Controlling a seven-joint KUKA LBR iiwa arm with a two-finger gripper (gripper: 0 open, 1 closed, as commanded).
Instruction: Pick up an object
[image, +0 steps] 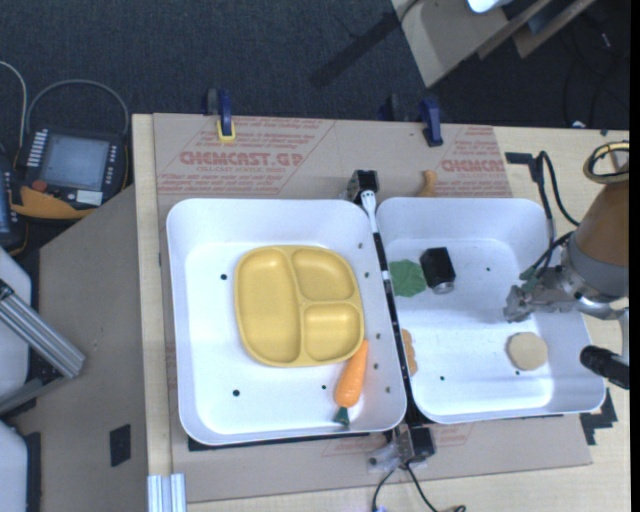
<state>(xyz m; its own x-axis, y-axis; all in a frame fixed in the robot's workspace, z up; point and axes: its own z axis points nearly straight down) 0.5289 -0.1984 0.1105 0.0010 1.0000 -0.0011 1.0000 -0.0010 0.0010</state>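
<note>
Where the brown board (300, 155) covers the bench, you will find two shallow white bins set side by side, touching along their inner rims. The left bin (185, 300) holds a yellow divided plate (298, 305) with three compartments, lying flat near the bin's middle. The right bin (470, 390) holds the smaller loose items.

Locate the arm (605, 240) at the right edge of the view, where its brownish-orange band and grey wrist reach in over the right bin's right side. The gripper (518, 305) sits low over the bin floor, pointing toward the bin's middle. You cannot tell from this view whether it is released or clenched.

Check the candidate objects as follows:

1. The orange carrot (352, 375) lies in the left bin, tilted, with its thick end touching the plate's lower right corner and its green tip toward the bin's near rim.
2. The beige disc (527, 350) lies flat on the right bin's floor, just beside the gripper on the near side and apart from it.
3. The green piece (406, 277) lies by the right bin's left wall.
4. The black block (437, 269) lies just beside the green piece, on its right, well apart from the gripper.
</note>
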